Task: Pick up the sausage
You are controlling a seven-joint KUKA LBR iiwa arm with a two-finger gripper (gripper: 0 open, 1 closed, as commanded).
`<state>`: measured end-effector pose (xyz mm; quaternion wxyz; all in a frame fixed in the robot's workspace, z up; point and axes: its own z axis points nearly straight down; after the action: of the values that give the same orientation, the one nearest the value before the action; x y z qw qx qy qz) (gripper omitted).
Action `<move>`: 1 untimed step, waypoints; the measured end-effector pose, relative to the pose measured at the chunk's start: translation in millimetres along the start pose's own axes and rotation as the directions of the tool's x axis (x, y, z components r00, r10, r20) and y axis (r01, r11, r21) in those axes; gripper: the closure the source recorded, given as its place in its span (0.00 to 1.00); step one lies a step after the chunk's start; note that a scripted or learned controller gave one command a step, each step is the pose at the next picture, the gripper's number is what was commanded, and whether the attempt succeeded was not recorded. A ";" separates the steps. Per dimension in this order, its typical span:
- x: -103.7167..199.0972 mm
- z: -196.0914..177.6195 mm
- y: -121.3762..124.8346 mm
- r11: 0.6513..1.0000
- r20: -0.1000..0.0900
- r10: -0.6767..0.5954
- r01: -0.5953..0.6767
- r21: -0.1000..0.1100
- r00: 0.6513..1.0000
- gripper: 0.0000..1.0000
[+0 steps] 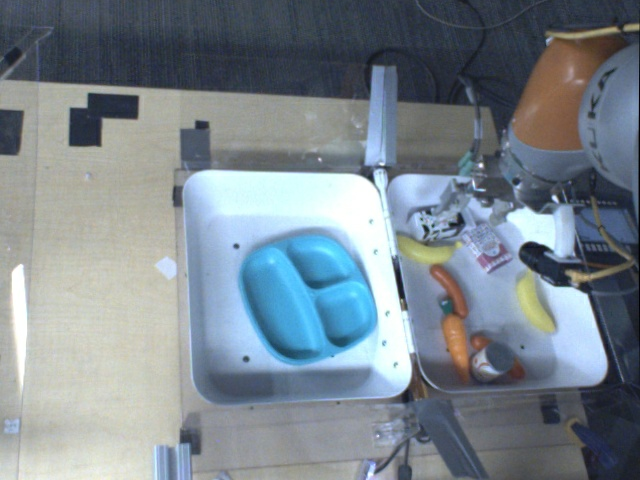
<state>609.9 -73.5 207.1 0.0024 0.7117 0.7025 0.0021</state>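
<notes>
The sausage [449,288], a short reddish-orange link, lies slantwise in the middle of the right bin [590,368]. My gripper [438,224] hangs over that bin's far left corner, above and slightly left of the sausage and apart from it. A yellow banana [424,251] lies between the gripper and the sausage. Nothing shows held in the gripper.
Near the sausage lie an orange carrot [456,340], a small round can [492,360], a second banana [536,304] and a pink packet [489,249]. The left bin [210,268] holds a blue divided plate [305,296]. A metal divider post [382,118] stands between the bins.
</notes>
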 end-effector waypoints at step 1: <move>-9.3 62.4 -23.7 0.986 -0.001 -0.164 0.164 0.002 0.986 0.00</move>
<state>586.5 -82.5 144.6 0.0016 0.6515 0.7586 0.0014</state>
